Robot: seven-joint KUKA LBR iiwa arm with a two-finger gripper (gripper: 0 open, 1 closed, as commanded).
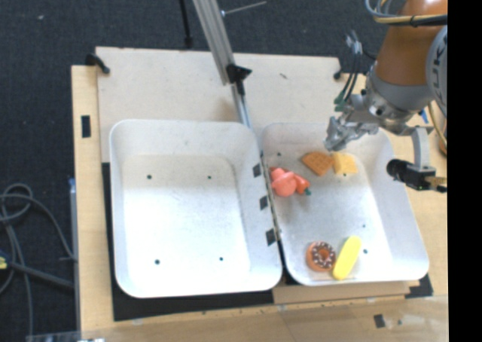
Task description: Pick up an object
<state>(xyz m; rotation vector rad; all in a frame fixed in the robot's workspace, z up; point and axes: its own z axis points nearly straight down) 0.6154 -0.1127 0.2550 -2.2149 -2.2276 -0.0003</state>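
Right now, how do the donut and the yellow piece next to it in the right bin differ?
The donut is round, brown with a pale ring and a hole; the yellow piece is an elongated plain yellow block. The donut lies flat; the yellow piece lies tilted, its upper end leaning right. Both sit side by side at the right bin's near edge, away from the gripper.

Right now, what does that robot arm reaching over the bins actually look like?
The arm is thick and rounded, grey metal with a glossy orange band above the wrist. Pale cables loop over its top. At its tip is a small grey metal gripper with dark wires running to it.
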